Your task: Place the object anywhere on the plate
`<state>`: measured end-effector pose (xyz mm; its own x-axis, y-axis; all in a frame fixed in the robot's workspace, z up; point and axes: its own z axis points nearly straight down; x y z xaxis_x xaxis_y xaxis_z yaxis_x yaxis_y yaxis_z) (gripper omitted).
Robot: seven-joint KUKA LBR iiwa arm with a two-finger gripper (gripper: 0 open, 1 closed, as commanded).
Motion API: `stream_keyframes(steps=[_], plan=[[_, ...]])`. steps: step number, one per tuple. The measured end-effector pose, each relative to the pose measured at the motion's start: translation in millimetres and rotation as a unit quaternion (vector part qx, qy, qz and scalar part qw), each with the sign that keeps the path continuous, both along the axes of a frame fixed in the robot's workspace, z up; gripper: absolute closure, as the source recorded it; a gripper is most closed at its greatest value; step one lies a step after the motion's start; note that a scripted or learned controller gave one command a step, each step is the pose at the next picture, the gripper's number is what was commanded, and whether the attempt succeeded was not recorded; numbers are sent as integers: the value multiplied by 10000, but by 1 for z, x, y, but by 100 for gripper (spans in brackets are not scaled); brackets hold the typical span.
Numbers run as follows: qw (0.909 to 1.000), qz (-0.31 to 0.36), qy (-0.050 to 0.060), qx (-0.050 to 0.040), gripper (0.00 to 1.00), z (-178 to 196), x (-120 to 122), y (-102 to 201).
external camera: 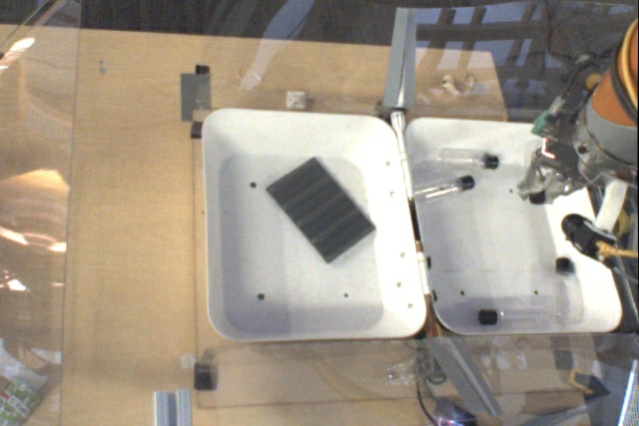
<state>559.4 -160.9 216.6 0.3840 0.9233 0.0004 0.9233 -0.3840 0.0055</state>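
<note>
A wooden bench under clear guard panels carries two white bins side by side. The left bin (225, 214) holds a dark ribbed plate (320, 209), lying flat and askew. The right bin (599, 319) holds several clear tubes with black caps; the nearest to the arm, a tube (465, 158), lies near the top wall. Such a tube looks light, stiff, slippery and apt to roll, so take it across its middle. The gripper (544, 183) hangs over the right bin; I cannot tell how its jaws stand.
</note>
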Motion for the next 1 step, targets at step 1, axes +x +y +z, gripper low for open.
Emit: stream_keyframes(steps=[1], plan=[[10000, 79, 7, 0, 100, 24, 48, -23]])
